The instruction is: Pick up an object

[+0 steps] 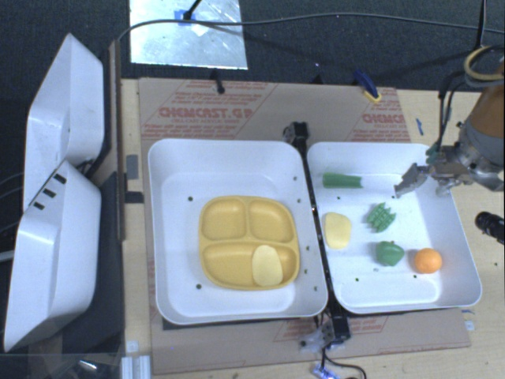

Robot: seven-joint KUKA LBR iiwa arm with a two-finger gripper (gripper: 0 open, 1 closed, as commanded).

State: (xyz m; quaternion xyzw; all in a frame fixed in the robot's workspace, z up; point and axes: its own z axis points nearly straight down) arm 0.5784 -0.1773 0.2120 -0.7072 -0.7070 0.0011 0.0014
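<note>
In the right bin point(450, 235), three green pieces, one orange point(428, 260), one yellow.

Two white bins sit side by side. The left bin point(170, 212) holds a yellow divided tray point(237, 221) with a pale yellow oval piece point(267, 266) in its lower right compartment. The right bin point(451, 239) holds a green stick point(342, 181), a pale yellow piece point(338, 230), a ridged green item point(381, 217), a darker green item point(389, 253), possibly a pepper, and an orange ball point(428, 260). The gripper point(412, 180) hangs over the bin's upper right part, apart from the objects.
</note>
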